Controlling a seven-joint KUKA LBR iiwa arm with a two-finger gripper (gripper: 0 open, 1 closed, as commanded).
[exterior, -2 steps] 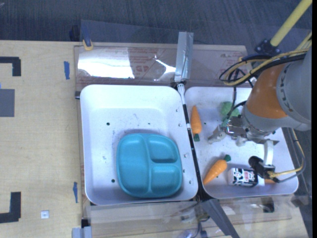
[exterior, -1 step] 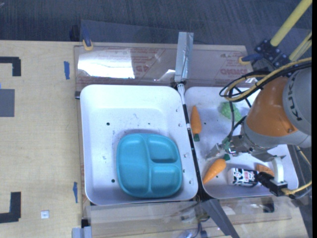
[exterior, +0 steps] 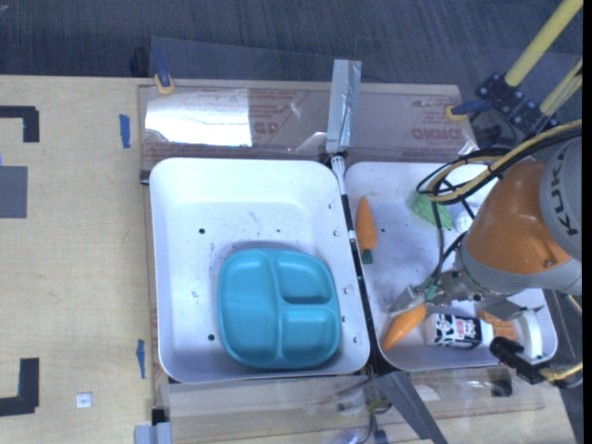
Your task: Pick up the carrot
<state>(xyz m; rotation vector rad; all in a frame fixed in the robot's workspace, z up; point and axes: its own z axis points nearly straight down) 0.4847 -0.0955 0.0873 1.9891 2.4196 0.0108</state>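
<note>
- care is called for first in choosing the target: two orange, carrot-like things lie in the right bin (exterior: pixel 398 178), and which one is meant by the task cannot be settled from this view.
- one carrot (exterior: pixel 365 226) lies lengthwise close beside the divider between the bins, its green stub pointing toward the near edge; it is touched by nothing.
- a second orange piece (exterior: pixel 404 326) lies tilted toward the near left corner of the right bin, just beside a small black-and-white carton (exterior: pixel 456 330).
- the gripper (exterior: pixel 435 291) is seen low in the right bin, just above that second piece, under the orange wrist; whether the claw is released or clenched cannot be told, as it is hidden by the arm's own bulk and by cables.
- nothing is shown held, so the carrot should be treated as not yet picked.
- a good grasp would be made across the body's short width, near its thicker middle, not along its length.
- the carton is judged a likely obstruction; a descent offset away from it would be safer.
- the blue divided plate (exterior: pixel 277 308) in the left bin (exterior: pixel 176 248) is well apart and need not be considered.
- a green scrap (exterior: pixel 431 213) farther back in the right bin should be left undisturbed.
</note>
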